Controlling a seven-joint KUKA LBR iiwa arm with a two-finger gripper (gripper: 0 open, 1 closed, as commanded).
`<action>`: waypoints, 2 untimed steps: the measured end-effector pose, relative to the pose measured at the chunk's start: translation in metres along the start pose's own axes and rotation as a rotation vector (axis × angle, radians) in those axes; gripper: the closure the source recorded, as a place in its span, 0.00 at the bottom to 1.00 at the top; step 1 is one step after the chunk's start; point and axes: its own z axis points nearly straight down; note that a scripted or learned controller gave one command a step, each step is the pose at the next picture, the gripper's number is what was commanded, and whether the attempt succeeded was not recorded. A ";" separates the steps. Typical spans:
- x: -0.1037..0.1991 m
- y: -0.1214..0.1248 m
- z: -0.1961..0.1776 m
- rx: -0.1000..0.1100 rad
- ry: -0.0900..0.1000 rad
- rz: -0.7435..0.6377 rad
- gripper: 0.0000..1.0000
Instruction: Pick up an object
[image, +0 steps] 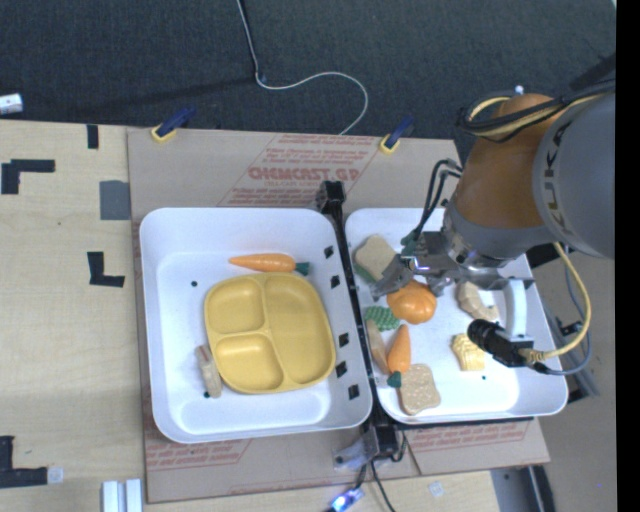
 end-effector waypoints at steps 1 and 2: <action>0.045 -0.029 -0.008 0.002 0.000 0.000 1.00; 0.074 -0.049 -0.002 0.003 -0.002 0.003 1.00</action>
